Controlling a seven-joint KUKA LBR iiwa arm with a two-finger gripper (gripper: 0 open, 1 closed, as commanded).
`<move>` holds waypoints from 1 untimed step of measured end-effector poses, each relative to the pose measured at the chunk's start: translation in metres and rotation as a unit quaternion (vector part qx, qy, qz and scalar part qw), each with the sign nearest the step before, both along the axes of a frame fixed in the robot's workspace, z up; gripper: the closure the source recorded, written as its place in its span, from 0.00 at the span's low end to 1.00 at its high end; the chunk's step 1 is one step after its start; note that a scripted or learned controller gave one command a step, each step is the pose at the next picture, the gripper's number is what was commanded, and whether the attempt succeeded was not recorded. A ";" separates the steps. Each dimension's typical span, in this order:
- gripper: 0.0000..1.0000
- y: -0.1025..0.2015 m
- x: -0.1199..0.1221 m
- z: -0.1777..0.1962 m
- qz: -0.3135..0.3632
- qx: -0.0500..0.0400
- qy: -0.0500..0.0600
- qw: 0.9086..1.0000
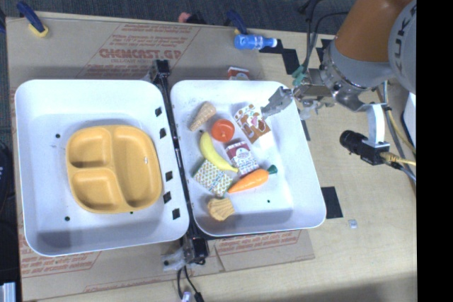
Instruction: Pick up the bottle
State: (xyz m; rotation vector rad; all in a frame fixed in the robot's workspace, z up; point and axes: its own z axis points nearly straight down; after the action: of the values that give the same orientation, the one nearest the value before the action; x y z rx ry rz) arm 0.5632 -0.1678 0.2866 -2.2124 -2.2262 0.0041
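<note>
fingers (274,104) apart over right bin (301,173) rim; bottle (253,42) on bench, beyond bin

Red print on the cardboard sheet (141,46) under the bins, roughly "CHEMCAST GP", smaller lines unreadable

The bottle (255,42) is small and blue with a white cap end. It lies on its side at upper centre, above the right bin.

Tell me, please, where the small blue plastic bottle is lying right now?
The small blue plastic bottle lies on its side on the bench, outside and behind the right-hand white bin, near the camera view's top centre.
</note>
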 end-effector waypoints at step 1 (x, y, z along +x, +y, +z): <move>0.00 0.064 0.026 0.041 0.224 0.000 -0.001 0.975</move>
State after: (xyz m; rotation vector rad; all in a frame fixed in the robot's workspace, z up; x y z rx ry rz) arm 0.5893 -0.1034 0.3279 -1.6604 -2.6668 0.0024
